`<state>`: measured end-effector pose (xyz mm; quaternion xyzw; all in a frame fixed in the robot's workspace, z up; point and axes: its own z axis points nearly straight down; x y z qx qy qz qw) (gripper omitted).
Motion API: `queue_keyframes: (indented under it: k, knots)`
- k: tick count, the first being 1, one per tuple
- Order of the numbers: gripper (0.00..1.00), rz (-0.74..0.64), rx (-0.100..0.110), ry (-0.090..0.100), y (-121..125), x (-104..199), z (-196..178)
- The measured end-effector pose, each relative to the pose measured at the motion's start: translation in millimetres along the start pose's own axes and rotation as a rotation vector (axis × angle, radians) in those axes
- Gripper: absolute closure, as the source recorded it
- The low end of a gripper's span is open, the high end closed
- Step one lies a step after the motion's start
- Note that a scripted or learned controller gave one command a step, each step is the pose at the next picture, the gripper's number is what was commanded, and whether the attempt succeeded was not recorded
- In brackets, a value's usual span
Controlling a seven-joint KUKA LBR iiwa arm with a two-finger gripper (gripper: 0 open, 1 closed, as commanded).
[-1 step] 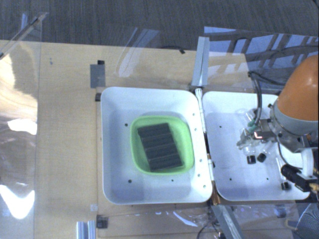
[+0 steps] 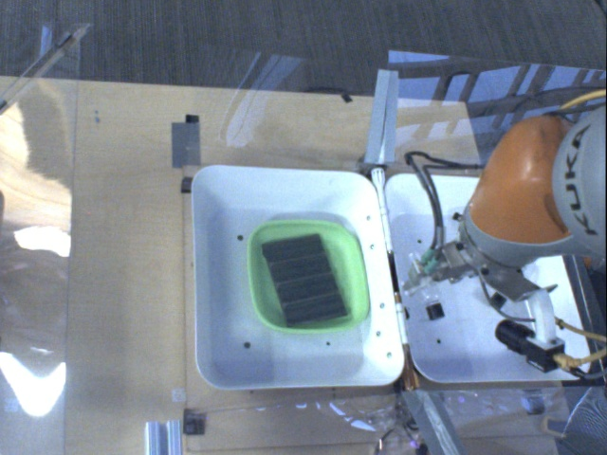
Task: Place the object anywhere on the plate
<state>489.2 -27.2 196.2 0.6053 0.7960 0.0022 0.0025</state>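
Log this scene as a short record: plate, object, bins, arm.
plate: green plate, square with rounded corners, in the left bin
object: dark ridged block lying flat on the plate, slightly angled
right bin: right bin, under the arm, touching the left bin's edge
arm: arm over the right bin, apart from the plate
task state: block already on the plate

Plastic, wood and painted metal under your camera.
You see two smooth white bins (image 2: 218,282) with a soft sheen, a glossy green plate (image 2: 261,282) holding a matt, ribbed dark object (image 2: 303,280), perhaps rubber, a pale wood-grain bench (image 2: 123,282), and the arm's (image 2: 531,188) glossy orange shell.
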Motion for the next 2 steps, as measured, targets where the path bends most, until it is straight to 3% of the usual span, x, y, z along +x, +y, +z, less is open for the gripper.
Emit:
queue_keyframes:
  k: [1, 2]
  knots:
    - [1.0, -0.087, 0.001, 0.0, 47.2, 50.1, 11.8]
    - [0.0, -0.086, 0.0, 0.0, 47.2, 49.9, 11.7]
